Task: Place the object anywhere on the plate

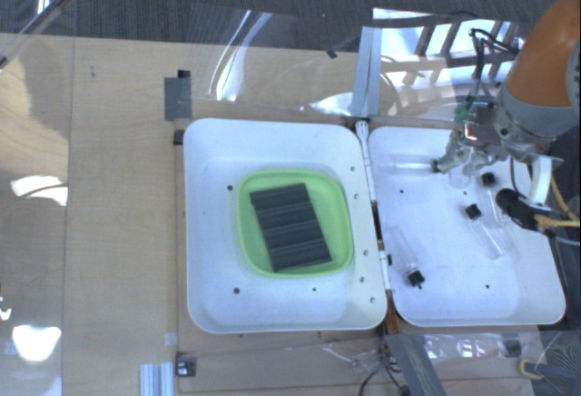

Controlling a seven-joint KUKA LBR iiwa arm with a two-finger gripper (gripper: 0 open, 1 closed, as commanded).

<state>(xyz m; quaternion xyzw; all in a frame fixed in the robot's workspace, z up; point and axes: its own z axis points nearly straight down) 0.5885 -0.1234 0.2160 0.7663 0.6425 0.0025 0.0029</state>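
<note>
A dark grey ribbed rectangular block (pixel 289 227) lies flat on the green plate (pixel 339 220), roughly at its middle and turned slightly askew. The plate sits in the left white bin (pixel 209 203). My gripper (pixel 471 169) hangs over the upper part of the right white bin (pixel 508 294), well to the right of the plate and apart from the block. Above it the arm's orange band (pixel 552 49) and grey wrist come in from the right edge. Nothing can be seen held in the gripper.
A raised ridge (pixel 372 212) where the two bin rims meet separates the bins. Small black bits (pixel 416 277) lie on the right bin's floor. A grey upright post (pixel 366 76) stands behind the bins. Cables (pixel 536 212) hang by the wrist.
</note>
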